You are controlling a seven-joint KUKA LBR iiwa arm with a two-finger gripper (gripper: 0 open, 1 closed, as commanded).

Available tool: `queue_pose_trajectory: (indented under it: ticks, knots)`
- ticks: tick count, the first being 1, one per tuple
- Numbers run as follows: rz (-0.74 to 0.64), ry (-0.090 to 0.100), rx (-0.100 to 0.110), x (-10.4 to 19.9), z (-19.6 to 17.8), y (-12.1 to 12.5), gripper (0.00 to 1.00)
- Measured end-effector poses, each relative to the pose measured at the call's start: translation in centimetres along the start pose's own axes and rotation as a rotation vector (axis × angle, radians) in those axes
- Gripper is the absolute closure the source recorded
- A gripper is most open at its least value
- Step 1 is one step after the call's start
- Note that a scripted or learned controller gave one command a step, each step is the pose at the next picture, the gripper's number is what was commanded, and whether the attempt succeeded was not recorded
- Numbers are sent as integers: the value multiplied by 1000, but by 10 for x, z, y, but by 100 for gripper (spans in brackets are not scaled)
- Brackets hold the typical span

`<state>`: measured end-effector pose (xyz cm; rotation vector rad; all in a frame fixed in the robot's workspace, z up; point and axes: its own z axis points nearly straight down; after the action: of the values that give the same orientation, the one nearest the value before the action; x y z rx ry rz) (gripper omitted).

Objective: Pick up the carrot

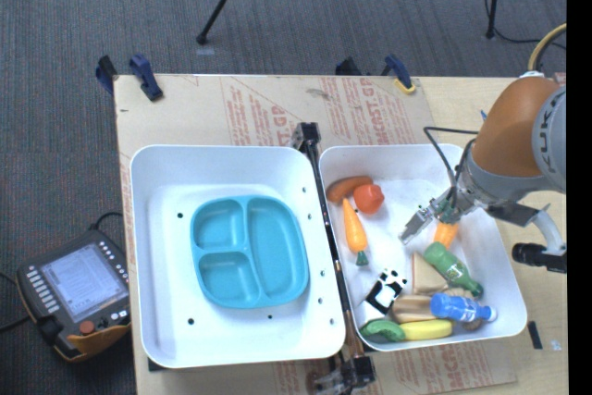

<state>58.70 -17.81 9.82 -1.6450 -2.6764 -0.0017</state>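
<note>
Overhead, we record the following.
Arm: we see the grey KUKA arm come in from the right, its orange band above the wrist, bent down over the right bin.
Hand: the hand hangs low over the middle of the right bin, pointing left; we cannot tell whether it is open or closed, and we see nothing held in it.
Carrot: the carrot lies on the right bin's floor by its left wall, its green end toward the near side, apart from the hand and just below the tomato.
Other items: a sausage touches the tomato; a green bottle, a blue bottle and a banana lie nearer the front.
Left bin: the left bin holds a blue divided plate.
Writing: we see red print on the worktop, too small to read; white letters on the arm are partly cut off.
</note>
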Motion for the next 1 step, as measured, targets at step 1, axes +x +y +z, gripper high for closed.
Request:
queue_pose_trajectory:
  ticks: [1]
  knots:
    - [-1, 0, -1, 0, -10, 0, 100]
